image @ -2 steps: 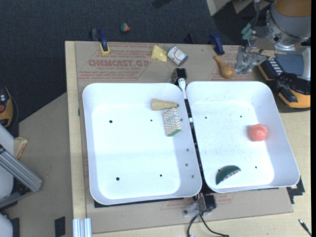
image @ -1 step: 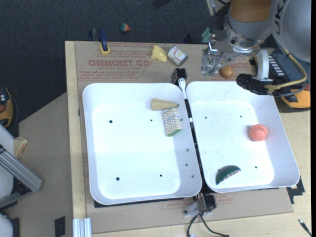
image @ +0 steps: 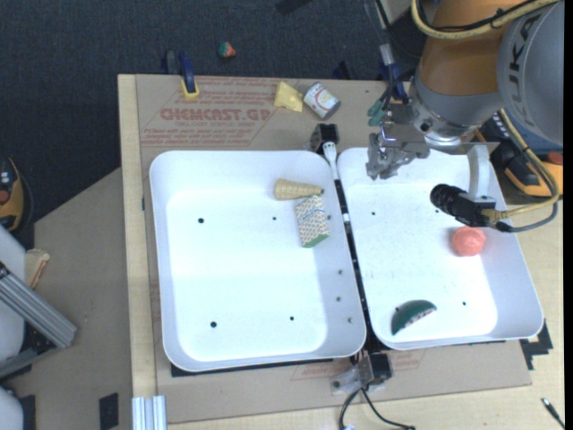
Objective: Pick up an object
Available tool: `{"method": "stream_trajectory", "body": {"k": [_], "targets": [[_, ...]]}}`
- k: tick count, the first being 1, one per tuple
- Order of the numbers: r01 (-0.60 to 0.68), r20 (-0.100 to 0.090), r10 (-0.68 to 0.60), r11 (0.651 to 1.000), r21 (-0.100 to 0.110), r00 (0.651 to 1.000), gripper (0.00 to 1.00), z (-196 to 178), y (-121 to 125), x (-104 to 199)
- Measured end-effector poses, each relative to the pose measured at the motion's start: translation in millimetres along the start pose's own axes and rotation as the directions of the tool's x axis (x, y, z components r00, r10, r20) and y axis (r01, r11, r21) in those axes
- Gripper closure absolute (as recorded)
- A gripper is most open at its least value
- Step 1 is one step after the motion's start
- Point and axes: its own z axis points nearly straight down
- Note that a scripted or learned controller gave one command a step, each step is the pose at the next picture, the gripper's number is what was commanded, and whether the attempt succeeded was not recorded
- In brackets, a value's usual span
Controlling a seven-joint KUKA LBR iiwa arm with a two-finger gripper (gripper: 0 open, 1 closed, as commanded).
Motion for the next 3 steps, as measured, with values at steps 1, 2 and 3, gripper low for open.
{"method": "stream_trajectory", "body": {"k": [1, 2, 3], "targets": [[-0.001, 0.0, 0.001, 1.0, -0.005, 1.0, 1.0, -53.0, -71.1, -8.7], [0.001, -0.001, -0.001, 1.0, -0.002, 1.0, 1.0, -46.0, -124.4, 0.3], [-0.007, 0.004, 0.007, 1.0, -0.011, 1.0, 1.0, -55.6, -121.9, -81.4]]}}
